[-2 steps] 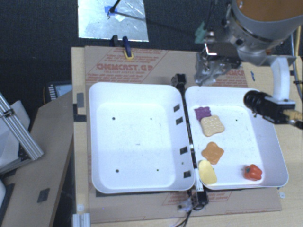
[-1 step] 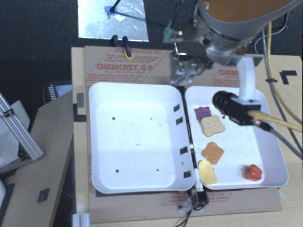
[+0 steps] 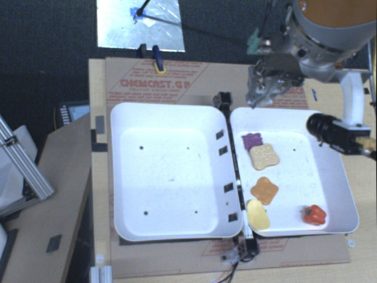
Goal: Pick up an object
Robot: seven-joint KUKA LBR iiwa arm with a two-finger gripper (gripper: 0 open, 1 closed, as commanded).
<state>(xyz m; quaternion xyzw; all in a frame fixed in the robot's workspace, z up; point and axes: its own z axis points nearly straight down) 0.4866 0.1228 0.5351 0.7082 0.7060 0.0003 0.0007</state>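
Camera view – dimpled tan cracker, glossy red pepper

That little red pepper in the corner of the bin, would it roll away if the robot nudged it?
Possibly: the red pepper looks rounded and lumpy, so it might wobble or roll briefly. It sits near the right bin wall, which would likely stop it.

Five small toys lie flat in the right bin. A purple piece sits near the divider, touching a tan cracker just below it. Lower down is an orange piece. A pale yellow piece lies by the front corner. A red pepper sits apart, near the front right.
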